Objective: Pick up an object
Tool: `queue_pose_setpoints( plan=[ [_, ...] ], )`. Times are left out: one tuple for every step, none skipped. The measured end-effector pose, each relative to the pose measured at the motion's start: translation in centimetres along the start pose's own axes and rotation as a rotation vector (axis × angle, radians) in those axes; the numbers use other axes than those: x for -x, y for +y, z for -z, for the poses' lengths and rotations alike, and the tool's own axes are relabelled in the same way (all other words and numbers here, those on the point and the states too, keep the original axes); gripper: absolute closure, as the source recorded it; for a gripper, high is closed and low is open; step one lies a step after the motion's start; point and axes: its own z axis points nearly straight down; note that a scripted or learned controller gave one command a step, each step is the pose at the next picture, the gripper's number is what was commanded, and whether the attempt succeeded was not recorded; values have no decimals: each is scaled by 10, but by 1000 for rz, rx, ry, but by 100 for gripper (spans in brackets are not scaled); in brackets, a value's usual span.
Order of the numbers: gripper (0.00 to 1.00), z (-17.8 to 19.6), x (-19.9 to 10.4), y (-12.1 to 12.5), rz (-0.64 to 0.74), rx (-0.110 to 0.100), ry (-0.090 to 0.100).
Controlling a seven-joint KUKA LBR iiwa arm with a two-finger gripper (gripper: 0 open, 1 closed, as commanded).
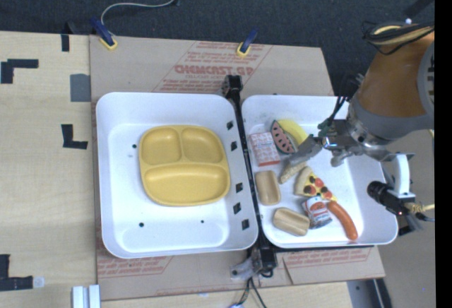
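Note:
My gripper (pixel 300 154) hangs low over the middle of the right bin (pixel 374 190), reaching in from the right. Around it lie toy foods. A watermelon slice (pixel 282 138) and a yellow piece (pixel 294 131) are just up-left of it. A tan piece (pixel 289 172) sits directly under its tip, with a pizza slice (pixel 309 183) right below. A pink-and-white packet (pixel 263 147) lies to its left. Two bread pieces (pixel 268 187) (pixel 291 221), a small can (pixel 318 214) and an orange sausage (pixel 342 220) lie nearer the front. Nothing shows as held.
The left bin (pixel 120 222) holds a yellow divided plate (pixel 185 164). A black divider (pixel 240 158) with clips runs between the bins. The grey arm with its orange band (pixel 392 80) fills the right bin's far right side, and a black fitting (pixel 385 193) sticks out there.

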Motion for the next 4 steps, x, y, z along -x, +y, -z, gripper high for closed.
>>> queue_pose_setpoints(
  plan=[
    [0, -134, 68, -13, -2, -2, 0],
    [100, -124, 67, -13, -1, -2, 2],
    [0, -124, 67, -13, -1, -2, 2],
    [100, -115, 67, -13, 0, -3, 3]
  ],
)
